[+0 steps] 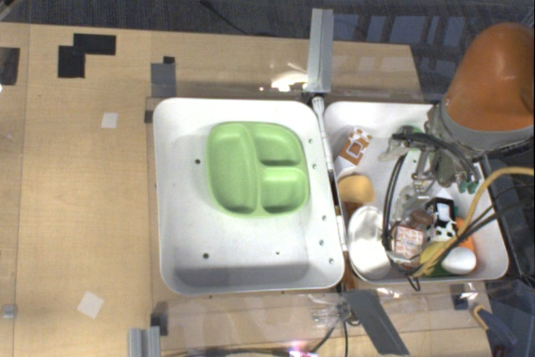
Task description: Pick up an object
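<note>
arm's jaws [410, 240] sit low in the right bin [380, 114] over a small packet with a red-and-white grid pattern [408, 241]; can't tell whether they're spread or pinching it. packet lies near the bin's front edge, between a white cup [366, 240] and a black-and-white cow toy [442, 219]. green divided tray [256, 168] sits in the left bin [180, 205].

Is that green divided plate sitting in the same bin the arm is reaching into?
No, the green plate lies in the left bin, while the arm reaches over the right bin.
</note>
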You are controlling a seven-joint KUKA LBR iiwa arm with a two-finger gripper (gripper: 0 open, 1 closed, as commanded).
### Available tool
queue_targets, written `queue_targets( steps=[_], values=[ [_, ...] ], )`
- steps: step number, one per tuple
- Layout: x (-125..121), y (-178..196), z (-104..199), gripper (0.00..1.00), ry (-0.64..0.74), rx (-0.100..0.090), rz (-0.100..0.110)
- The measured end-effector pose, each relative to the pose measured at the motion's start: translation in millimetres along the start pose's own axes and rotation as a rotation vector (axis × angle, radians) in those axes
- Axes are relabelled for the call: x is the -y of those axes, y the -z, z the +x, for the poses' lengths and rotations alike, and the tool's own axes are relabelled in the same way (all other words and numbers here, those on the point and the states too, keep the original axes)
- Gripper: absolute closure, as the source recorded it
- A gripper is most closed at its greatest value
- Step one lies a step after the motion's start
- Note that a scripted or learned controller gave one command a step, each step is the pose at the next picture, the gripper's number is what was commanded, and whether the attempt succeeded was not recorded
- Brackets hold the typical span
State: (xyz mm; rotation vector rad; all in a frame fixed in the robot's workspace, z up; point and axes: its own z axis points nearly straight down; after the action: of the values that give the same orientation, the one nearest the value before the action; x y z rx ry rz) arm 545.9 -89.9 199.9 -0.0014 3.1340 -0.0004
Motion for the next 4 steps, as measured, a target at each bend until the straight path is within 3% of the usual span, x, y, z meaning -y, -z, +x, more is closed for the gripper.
queue_targets(
  steps=[1,2,3,4],
  values=[
    [59,-79,21,0.0,0.008,0.0,0.002],
    [61,-101,44,0.0,0.045,0.03,0.006],
    [82,-94,-19,0.0,0.42,0.007,0.002],
    [86,-101,3,0.0,0.333,0.031,0.014]
  ],
)
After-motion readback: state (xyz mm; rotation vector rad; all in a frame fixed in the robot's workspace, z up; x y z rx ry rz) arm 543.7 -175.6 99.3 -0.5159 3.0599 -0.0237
